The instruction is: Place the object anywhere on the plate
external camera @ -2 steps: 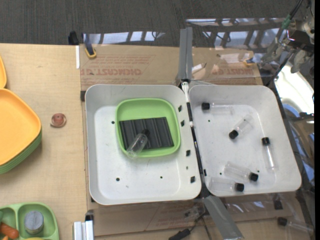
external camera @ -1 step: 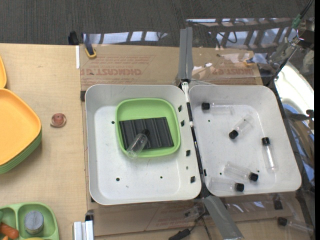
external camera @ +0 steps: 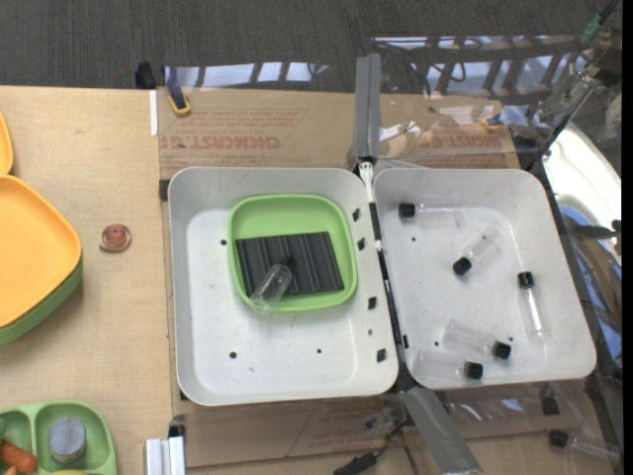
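A square green plate (external camera: 292, 206) sits in the left white bin (external camera: 198, 305), toward its back. A dark ridged pad (external camera: 309, 255) lies on the plate. A clear plastic tube (external camera: 270, 284) rests tilted across the plate's front left part, partly on the pad and reaching the rim. In the right bin (external camera: 435, 300) lie several clear tubes with black caps, among them one at the back left (external camera: 430, 212), one in the middle (external camera: 476, 251) and one by the right wall (external camera: 531, 303).
Stacked orange plates (external camera: 35, 255) lie at the bench's left edge, with a small red disc (external camera: 116, 236) beside them. A green compartment tray (external camera: 54, 443) sits at the bottom left. Cardboard (external camera: 257, 139) lies behind the bins, and a metal frame (external camera: 475, 62) stands at the back right.
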Controlling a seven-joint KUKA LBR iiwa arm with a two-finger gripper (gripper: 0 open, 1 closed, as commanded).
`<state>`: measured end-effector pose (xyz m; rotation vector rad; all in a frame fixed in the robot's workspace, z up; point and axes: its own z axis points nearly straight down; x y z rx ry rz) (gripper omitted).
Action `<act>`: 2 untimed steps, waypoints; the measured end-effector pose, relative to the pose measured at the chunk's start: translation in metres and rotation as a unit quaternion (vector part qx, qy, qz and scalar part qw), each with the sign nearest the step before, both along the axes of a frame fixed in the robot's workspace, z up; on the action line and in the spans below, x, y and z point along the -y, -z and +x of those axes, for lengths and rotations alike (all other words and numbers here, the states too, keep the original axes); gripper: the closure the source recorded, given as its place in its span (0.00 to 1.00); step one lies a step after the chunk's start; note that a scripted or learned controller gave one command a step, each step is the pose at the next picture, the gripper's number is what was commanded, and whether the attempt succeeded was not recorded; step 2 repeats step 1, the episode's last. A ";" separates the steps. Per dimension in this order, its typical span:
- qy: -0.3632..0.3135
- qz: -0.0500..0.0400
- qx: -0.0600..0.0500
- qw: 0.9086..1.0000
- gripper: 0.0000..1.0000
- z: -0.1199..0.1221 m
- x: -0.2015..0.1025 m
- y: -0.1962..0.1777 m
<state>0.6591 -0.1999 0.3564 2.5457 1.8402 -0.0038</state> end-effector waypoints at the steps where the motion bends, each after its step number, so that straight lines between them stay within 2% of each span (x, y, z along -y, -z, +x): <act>1: 0.059 0.000 0.000 0.998 0.00 0.000 0.014 -0.084; 2: 0.059 0.000 0.000 0.998 0.00 0.000 0.014 -0.084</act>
